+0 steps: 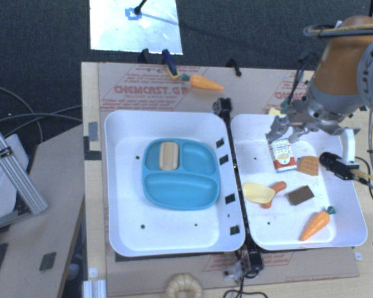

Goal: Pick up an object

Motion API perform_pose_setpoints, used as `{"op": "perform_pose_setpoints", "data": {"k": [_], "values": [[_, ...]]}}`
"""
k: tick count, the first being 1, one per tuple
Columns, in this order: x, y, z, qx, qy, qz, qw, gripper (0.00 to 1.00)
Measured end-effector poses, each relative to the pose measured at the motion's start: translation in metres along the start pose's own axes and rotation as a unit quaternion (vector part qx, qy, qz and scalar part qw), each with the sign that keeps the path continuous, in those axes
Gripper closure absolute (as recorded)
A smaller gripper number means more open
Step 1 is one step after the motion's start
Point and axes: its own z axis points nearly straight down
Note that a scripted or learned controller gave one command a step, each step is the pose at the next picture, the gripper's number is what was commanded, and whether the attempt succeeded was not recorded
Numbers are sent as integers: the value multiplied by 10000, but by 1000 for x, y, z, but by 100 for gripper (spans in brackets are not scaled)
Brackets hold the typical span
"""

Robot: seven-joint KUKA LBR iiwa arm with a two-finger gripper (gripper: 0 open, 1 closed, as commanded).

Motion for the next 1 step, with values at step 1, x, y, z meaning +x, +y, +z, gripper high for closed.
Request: {"op": "perform_pose_setpoints", "data": {"k": [1], "values": [[22, -37, 2, -8, -2, -12, 10000, 100]]}}
